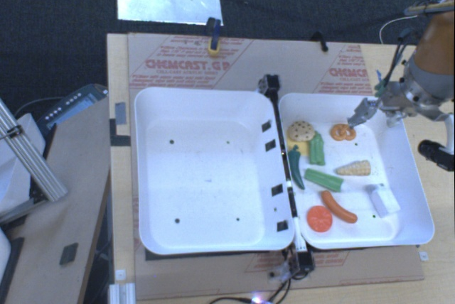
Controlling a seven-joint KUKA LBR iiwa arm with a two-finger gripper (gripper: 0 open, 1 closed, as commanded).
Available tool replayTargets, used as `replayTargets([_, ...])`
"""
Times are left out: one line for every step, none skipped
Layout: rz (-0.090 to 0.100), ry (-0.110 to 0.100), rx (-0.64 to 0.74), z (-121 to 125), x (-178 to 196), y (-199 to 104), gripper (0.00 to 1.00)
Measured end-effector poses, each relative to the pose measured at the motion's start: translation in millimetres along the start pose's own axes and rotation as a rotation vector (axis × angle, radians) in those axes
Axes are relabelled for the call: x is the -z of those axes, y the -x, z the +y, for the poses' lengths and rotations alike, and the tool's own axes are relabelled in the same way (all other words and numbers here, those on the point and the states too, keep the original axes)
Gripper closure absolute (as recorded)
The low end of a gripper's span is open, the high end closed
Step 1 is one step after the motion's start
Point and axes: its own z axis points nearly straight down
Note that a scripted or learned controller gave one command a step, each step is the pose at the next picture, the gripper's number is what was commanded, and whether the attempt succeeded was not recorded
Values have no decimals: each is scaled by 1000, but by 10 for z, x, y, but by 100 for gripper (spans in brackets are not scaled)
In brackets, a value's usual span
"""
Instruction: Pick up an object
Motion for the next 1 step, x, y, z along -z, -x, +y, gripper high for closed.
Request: replayTargets([2,-9,-3,-151,-1332,130,0])
